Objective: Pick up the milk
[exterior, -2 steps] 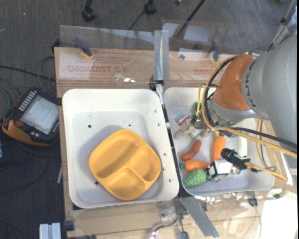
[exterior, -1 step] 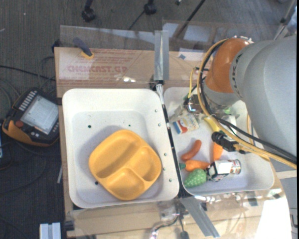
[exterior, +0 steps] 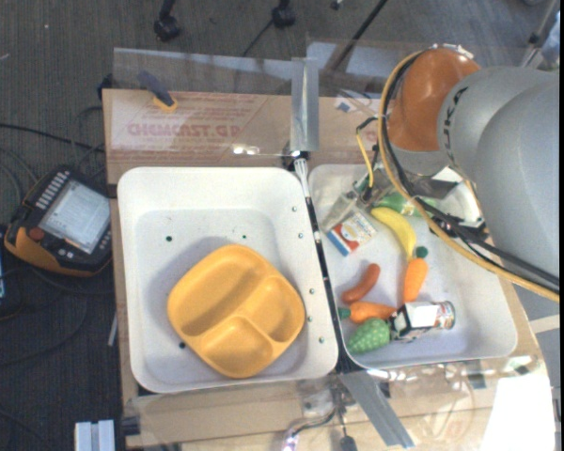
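Milk (exterior: 351, 234): a small white carton with red and blue print, lying tilted in the far left part of the right bin (exterior: 493, 341), close to the wall shared with the left bin (exterior: 141, 252).
Step in hand: judged to be the approach. The carton rests on the bin floor and nothing shows it lifted.
Next move: it probably calls for settling squarely over the carton and closing across its narrow sides, keeping off the banana beside it.
Gripper (exterior: 359, 198): just beyond the milk, at or close above its far edge. The wrist and cables hide it, so whether it is open or closed cannot be told, and no object is seen in its hold.
Can (exterior: 430, 316): nearer than the milk and to its right, lying on its side.
Green vegetable (exterior: 368, 335): nearest of all, well in front of the milk.
Carrot (exterior: 414, 278): in front of the milk, to its right.
Sausage (exterior: 362, 283): just in front of the milk, apart from it.
Yellow plate (exterior: 235, 310): left of the milk, in the left bin.
Banana (exterior: 399, 228): just right of the milk, the likeliest thing to be caught by mistake.
Arm (exterior: 493, 148): beyond and right of the milk, overhanging the right bin's far corner.
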